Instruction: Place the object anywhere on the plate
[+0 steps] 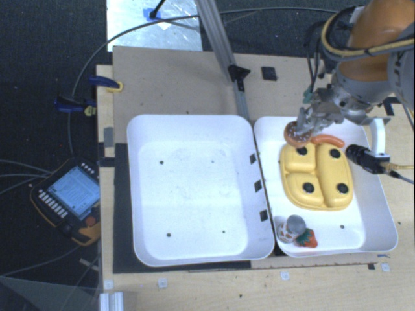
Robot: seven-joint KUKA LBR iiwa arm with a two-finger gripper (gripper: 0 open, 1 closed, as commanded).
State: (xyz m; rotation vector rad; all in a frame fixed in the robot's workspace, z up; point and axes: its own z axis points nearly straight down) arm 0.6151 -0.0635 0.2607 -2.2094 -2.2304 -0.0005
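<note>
The hand (305, 127) hangs over the yellow plate's (318, 177) upper left rim, apparently grasping a small brown object (295, 135); released there, it could roll into the bin (379, 232).

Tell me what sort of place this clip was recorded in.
Probably a robotics lab test bench: a handheld teach pendant lies on the dark floor, clamps grip the board's edge, and two white bins sit under the arm's end effector.
</note>
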